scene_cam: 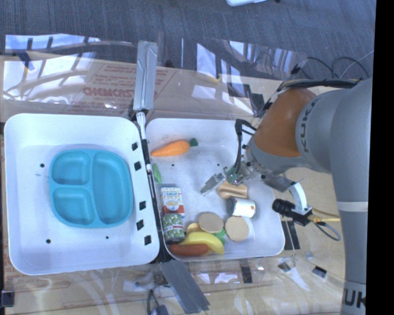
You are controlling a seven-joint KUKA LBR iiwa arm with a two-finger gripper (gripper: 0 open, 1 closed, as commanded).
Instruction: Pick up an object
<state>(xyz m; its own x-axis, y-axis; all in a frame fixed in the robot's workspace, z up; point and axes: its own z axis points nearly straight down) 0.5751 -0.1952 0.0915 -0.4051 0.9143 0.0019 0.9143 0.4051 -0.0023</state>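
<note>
My gripper (222, 182) hangs low over the middle of the right bin (268, 149), and its fingers look spread apart with nothing between them. A small tan block (234, 192) lies just under and right of the fingertips. Next to it is a white cylinder (245, 207). An orange carrot (173, 147) rests at the bin's far left. A labelled can (172, 213) lies along the left wall. A yellow banana (204, 240), a red piece (190, 250) and two round tan discs (210, 222) (238, 229) crowd the near edge.
The left bin (17, 212) holds a blue divided plate (91, 187). A green piece (157, 173) sits by the wall between the bins. The arm's orange band (282, 127) and grey body cover the right bin's right side.
</note>
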